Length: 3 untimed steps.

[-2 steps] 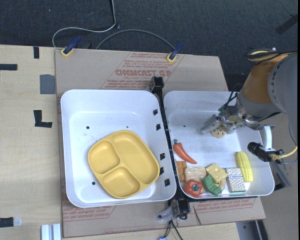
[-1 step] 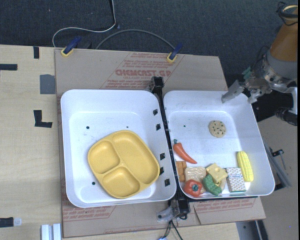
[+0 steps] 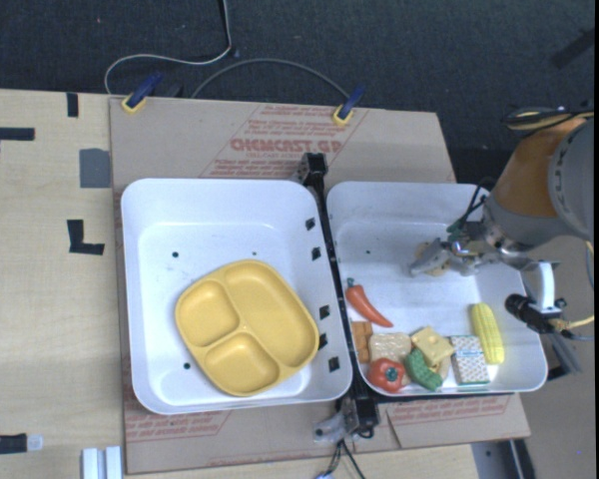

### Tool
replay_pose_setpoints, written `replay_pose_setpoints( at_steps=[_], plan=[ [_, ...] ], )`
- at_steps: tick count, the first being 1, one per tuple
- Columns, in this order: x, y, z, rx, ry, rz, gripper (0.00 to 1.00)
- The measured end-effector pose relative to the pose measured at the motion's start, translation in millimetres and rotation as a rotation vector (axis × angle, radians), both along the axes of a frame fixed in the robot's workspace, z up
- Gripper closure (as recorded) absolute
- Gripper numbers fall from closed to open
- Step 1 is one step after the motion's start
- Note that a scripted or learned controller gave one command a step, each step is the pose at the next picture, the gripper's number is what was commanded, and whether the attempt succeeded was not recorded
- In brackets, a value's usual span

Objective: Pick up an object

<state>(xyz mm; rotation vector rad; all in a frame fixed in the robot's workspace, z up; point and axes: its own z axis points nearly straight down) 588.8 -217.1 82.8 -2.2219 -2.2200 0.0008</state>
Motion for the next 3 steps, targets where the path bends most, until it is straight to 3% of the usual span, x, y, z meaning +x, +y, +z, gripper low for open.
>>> replay_pose_setpoints(
  at_steps=[1, 2, 3],
  plan=[
    [45.1, 43.6, 2.8, -0.001, -0.005, 0.006, 0.0],
    [44.4, 41.9, 13.5, 0.0, -0.005, 0.004, 1.0],
    [38.1, 124.8, 18.1, 0.003, 0.0, 0.008, 1.0]
  ],
)
